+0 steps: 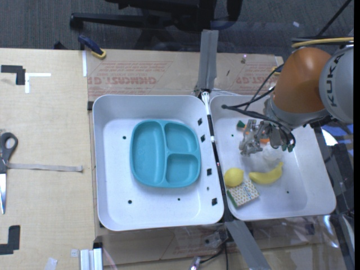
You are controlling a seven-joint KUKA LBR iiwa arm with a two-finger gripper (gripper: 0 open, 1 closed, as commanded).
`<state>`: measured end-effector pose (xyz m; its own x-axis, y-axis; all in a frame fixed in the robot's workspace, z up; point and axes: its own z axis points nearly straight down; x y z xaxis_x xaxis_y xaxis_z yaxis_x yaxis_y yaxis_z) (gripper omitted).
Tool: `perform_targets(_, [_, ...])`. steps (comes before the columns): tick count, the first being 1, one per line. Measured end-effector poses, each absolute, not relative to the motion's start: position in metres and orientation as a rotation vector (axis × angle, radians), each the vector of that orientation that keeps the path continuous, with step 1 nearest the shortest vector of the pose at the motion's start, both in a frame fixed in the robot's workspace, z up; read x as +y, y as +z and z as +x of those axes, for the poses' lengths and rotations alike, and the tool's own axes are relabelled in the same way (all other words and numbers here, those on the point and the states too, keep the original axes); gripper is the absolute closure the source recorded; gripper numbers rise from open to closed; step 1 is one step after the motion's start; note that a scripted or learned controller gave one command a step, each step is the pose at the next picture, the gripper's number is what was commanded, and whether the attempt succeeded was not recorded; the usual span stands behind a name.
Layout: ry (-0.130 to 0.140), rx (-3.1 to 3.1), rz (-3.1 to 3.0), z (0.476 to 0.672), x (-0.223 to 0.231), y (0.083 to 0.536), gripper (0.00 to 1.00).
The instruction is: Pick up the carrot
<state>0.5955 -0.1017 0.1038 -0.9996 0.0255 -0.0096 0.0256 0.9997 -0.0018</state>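
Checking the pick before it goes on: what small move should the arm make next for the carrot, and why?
Probably a short straight descent. The two-finger gripper hangs low in the right white bin, and a small orange piece, likely the carrot, shows right beside its fingers. The yellow banana and yellow lemon lie nearer the camera, apart from it.

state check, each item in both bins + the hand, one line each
hand: low inside the right bin, at the carrot
carrot: partly hidden by the hand, grip unclear
banana: lying flat on the right bin floor, untouched
lemon: resting beside the banana
sponge: lying flat, near the right bin's front wall
teal tray: upright in the left bin, compartments bare
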Motion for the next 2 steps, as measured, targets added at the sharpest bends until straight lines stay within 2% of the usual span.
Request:
perform_targets(1, [-0.005,3.127,0.036,0.597,-0.101,0.114,1.00])
perform_targets(2, [0.000,3.108,0.405,0.657,-0.089,0.194,1.00])
